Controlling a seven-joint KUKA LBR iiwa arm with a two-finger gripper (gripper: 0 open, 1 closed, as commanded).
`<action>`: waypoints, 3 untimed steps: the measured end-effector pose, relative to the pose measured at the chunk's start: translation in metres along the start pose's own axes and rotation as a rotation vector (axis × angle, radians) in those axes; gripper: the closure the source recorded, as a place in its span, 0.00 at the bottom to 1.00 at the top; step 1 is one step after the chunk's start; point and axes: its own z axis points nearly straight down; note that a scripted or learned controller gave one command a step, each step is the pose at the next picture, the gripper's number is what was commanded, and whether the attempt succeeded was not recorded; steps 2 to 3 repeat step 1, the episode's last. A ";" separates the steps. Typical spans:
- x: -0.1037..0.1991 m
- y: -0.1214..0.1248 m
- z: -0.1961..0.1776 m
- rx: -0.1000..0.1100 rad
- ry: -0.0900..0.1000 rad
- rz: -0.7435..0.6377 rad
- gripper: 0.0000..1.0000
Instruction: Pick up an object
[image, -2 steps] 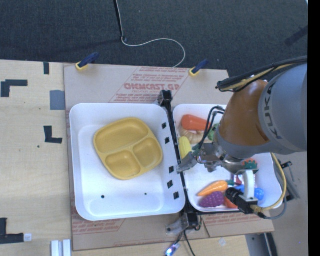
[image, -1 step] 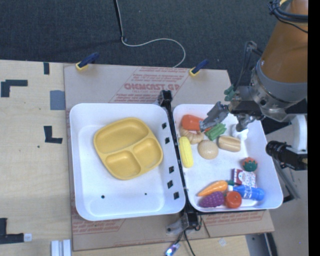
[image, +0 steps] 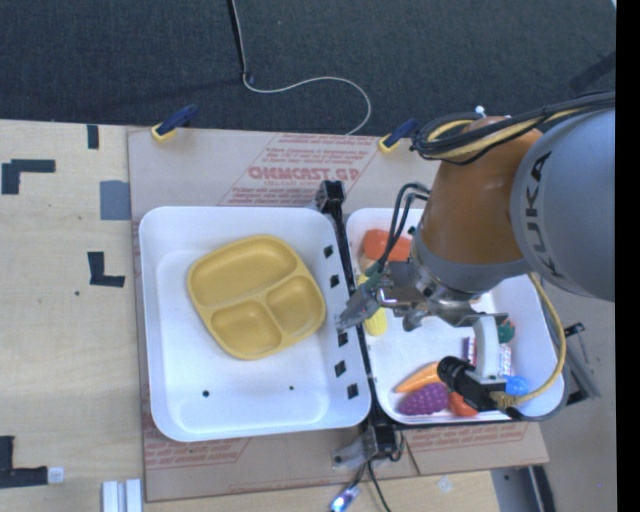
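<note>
Hand (image: 372, 305) low at left edge of right bin (image: 535, 300), centre frame; grip state indeterminate. Yellow toy (image: 376, 322) directly beneath; carrot (image: 420, 376), long axis slanting, lower right of hand.

yellow divided plate (image: 257, 295) in left bin (image: 165, 330) | cardboard sheet (image: 290, 165) beneath | blue-yellow clamps (image: 174, 122)

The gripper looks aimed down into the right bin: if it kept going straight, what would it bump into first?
Probably the small yellow object just under the gripper, near the right bin's left wall. Depth is hard to judge from above.
</note>
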 end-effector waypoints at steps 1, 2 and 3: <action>-0.001 0.001 -0.017 -0.010 0.000 0.000 1.00; -0.001 0.001 -0.017 -0.010 0.000 0.000 1.00; -0.001 0.001 -0.017 -0.010 0.000 0.000 1.00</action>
